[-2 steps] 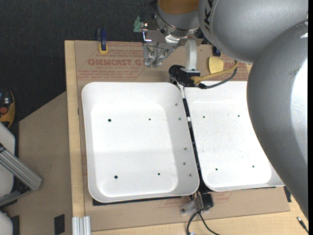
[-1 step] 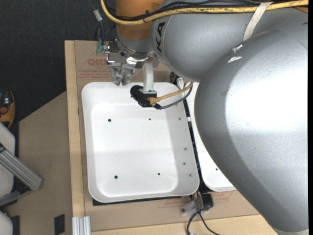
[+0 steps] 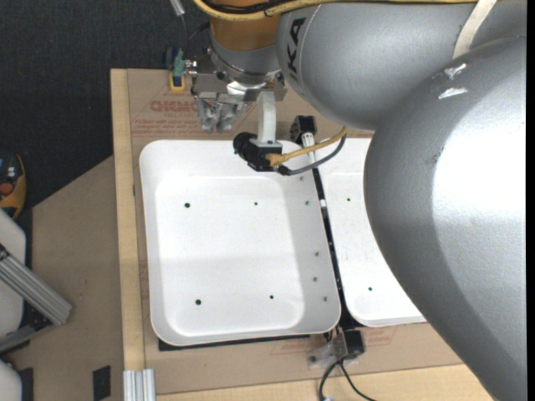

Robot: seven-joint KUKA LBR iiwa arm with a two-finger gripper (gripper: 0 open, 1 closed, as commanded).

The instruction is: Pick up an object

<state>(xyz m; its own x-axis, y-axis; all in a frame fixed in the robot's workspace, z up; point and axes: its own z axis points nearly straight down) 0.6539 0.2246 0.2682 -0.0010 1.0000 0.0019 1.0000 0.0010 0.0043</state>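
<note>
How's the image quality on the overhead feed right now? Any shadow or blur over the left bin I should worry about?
Camera view: the left bin has a soft shadow across its upper half and brighter light across its lower half, with no harsh glare. The arm looms large and slightly soft, covering much of the right bin. The gripper at the left bin's far rim looks a little blurred.

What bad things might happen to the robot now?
1. The gripper hangs over the bench, beyond the far rim of the left bin. If it drops here, it might hit wood or the rim.
2. A cable loops from the wrist across the bin's far edge. It may snag when the arm swings.
3. The arm covers much of the right bin, so the camera could miss things there.
</note>
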